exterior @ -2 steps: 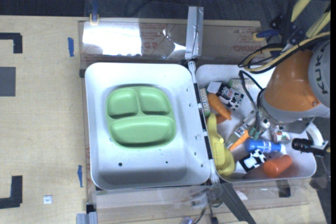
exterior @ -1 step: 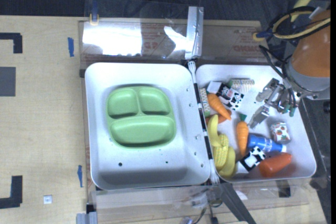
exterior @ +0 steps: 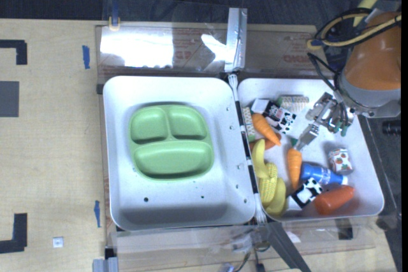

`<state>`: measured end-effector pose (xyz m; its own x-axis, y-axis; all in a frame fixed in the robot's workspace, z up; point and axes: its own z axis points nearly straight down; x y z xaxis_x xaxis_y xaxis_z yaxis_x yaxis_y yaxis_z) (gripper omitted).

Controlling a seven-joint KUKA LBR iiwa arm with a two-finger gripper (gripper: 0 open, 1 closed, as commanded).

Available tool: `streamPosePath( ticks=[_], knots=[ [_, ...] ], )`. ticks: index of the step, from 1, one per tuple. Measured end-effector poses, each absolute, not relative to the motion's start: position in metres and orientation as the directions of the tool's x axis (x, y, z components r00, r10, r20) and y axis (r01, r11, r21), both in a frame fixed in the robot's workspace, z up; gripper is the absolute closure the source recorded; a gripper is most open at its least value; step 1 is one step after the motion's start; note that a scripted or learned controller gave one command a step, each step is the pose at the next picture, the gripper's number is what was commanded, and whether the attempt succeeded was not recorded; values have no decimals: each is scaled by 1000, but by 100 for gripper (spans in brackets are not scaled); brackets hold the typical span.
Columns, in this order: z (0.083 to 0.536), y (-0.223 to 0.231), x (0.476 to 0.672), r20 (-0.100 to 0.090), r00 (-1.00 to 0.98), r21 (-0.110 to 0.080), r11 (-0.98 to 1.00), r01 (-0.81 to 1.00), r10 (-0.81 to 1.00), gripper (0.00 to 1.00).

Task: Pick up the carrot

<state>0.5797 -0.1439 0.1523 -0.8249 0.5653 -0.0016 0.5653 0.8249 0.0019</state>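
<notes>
Nearest us, along the right bin's (exterior: 373,197) front edge, we see a red-orange sausage-like toy (exterior: 333,199), a black-and-white cow-patterned piece (exterior: 307,190) and a blue cup (exterior: 319,173), with a yellow banana (exterior: 268,178) against the left wall. Just beyond stands the carrot (exterior: 294,165), lengthwise near the bin's middle; a second carrot (exterior: 264,128) lies nearer the back-left corner. The claw (exterior: 317,125) hovers above the carrot's far end, empty; we cannot tell how its jaws stand. In the left bin (exterior: 118,200) rests a green divided plate (exterior: 170,139).
</notes>
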Motion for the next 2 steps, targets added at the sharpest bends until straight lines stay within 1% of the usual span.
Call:
streamPosePath(
  ticks=[1,2],
  knots=[
    [152,-144,580,-2,-825,2,825,565,565,0],
    [86,-126,546,-7,-907,3,907,422,422,0]
  ],
)
